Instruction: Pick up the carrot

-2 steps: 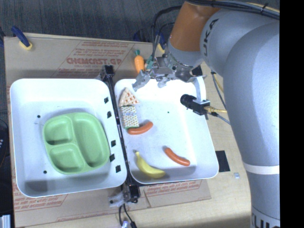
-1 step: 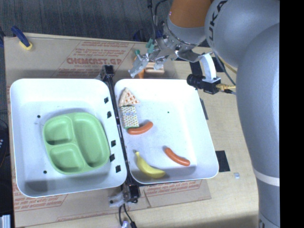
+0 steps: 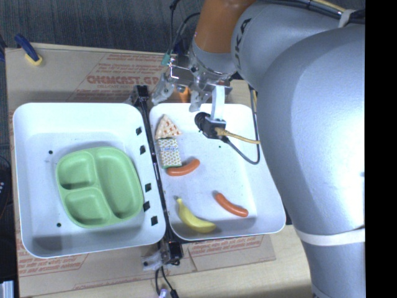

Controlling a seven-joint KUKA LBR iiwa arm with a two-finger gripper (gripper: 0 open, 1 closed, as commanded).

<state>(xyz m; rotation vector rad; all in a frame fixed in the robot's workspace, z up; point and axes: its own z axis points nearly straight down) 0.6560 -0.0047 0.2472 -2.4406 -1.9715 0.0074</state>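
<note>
The gripper (image 3: 183, 90) hangs over the right bin's (image 3: 263, 185) far edge. A small orange thing (image 3: 183, 94), perhaps the carrot, sits between its fingers, and how far they are spread I cannot tell.

One fixed camera looks down aslant on both bins (image 3: 25, 166).

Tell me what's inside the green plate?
The green plate in the left bin has three compartments, and all look bare. The food lies in the right bin; the arm hides part of it.

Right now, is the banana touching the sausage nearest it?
Apart. The camera view shows bare white bin floor between the banana and the sausage to its right.
</note>
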